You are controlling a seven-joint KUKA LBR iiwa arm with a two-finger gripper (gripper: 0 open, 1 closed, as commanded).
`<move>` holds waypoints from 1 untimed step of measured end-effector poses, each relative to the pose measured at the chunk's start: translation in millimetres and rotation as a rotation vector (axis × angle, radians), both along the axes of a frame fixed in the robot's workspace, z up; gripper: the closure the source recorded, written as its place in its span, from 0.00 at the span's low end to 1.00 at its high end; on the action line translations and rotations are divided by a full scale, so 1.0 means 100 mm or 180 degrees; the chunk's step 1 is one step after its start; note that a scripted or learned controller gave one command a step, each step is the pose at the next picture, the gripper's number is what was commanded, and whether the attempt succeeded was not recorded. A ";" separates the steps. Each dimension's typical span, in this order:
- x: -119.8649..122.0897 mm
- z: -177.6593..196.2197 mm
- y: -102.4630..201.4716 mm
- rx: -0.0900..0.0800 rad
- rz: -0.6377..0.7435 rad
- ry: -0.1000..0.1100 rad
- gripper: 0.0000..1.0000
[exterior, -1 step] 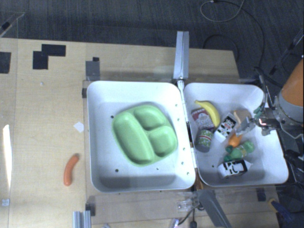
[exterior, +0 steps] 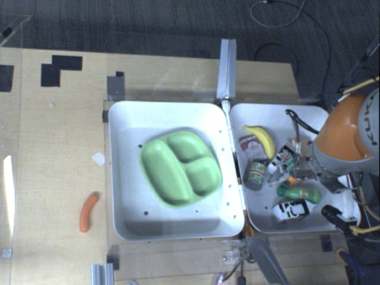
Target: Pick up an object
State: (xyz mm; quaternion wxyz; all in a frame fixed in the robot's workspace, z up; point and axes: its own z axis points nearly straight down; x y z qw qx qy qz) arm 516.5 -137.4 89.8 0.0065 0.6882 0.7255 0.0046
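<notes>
A light wooden bench (exterior: 53, 177) fills the near part. Far behind it lies a dark grey carpet (exterior: 148, 10). A thin cable (exterior: 285, 10) loops on the carpet at the far right.

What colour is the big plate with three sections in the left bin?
Light green. The divided plastic plate shows best in the overhead camera view.

Looks like a robotics lab. Pale wooden tabletop (exterior: 53, 159) marked with black tape squares (exterior: 59, 69), two white bins (exterior: 119, 177) clamped between metal brackets (exterior: 226, 70), loose cables (exterior: 285, 8) trailing over dark carpet (exterior: 148, 10), a grey-and-orange arm (exterior: 347, 132) reaching in over toy groceries.
</notes>
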 end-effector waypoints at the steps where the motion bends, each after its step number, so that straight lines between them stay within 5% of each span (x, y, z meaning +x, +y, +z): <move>1: 0.00 0.00 0.00 0.0000 -0.0001 0.0001 0.00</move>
